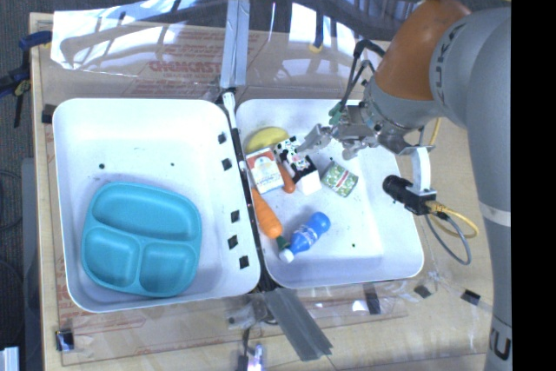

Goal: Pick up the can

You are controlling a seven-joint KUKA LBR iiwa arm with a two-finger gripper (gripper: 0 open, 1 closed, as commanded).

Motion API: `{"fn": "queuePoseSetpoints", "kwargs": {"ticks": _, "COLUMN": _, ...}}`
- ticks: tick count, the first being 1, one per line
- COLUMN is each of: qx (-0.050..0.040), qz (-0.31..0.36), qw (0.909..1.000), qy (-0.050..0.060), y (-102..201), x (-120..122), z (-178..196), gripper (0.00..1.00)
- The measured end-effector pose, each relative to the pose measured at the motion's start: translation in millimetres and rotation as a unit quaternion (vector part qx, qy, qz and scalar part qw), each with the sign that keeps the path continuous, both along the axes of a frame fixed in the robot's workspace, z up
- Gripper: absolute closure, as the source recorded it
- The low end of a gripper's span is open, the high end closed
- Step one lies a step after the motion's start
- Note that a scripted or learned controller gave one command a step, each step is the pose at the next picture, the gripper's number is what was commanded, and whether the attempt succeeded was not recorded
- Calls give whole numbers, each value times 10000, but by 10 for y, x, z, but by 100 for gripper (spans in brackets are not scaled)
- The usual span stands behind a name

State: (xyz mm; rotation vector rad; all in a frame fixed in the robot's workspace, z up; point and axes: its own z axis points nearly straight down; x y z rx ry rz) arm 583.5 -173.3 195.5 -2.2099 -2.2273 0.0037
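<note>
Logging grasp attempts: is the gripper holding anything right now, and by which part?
Nothing shows between the fingers of the gripper; the can lies apart in the right bin.

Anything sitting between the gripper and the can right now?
In the camera view, bare white bin floor lies between the gripper and the can. The black-and-white toy sits just off to the can's left, outside that stretch.

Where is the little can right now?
The can lies on its side in the right bin, just below the claw, with the blue bottle a little further down and to its left.
</note>
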Motion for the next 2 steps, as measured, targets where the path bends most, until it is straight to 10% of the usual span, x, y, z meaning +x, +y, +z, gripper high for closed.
{"fn": "queuePoseSetpoints", "kwargs": {"ticks": 2, "qx": -100, "qz": -84, "qw": 9995, "qy": -302, "y": -319, "x": 23, "z": -766, "gripper": 0}}
